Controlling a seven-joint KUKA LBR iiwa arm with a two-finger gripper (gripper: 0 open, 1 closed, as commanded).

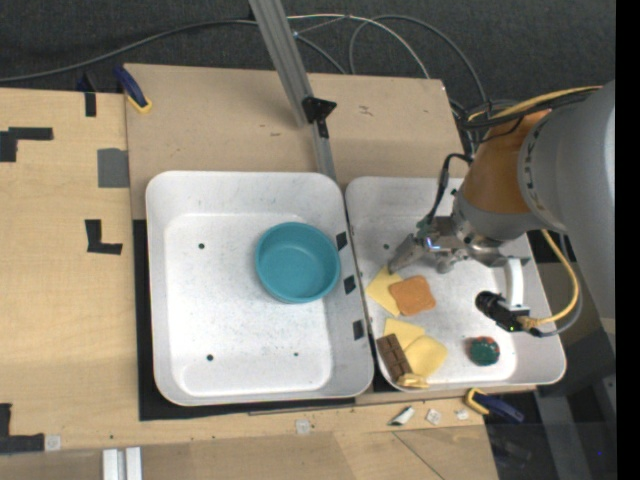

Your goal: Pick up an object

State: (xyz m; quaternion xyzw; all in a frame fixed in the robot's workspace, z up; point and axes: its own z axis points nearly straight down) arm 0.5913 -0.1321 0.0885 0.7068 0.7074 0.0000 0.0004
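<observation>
A: Where does the gripper (425, 250) sit?

B: Right of centre in the frame, low over the right bin (520, 368), at the end of the arm (520, 183) that comes in from the right edge. Whether it is clenched or released I cannot tell; no item shows between its tips.

A: What lies nearest to it?

B: A toast slice (411, 295), just below the gripper, resting partly on a yellow cheese slice (381, 291). The toast is roughly square, one corner pointing toward the frame's bottom, so no clear long axis.

A: Anything with a long axis?

B: A brown bar (392, 356) at the bin's lower left, running from upper left to lower right, beside more yellow pieces (420, 348). A small green thing (484, 350) sits at lower right.

A: The left bin (180, 268)?

B: It holds a teal bowl (296, 261), upright, near its right wall.

A: The surroundings?

B: Both bins rest on a wooden bench (60, 218) with black tape marks; cables (400, 28) loop over dark floor at the top, and a grey pole (290, 58) slants down to the bins.
</observation>
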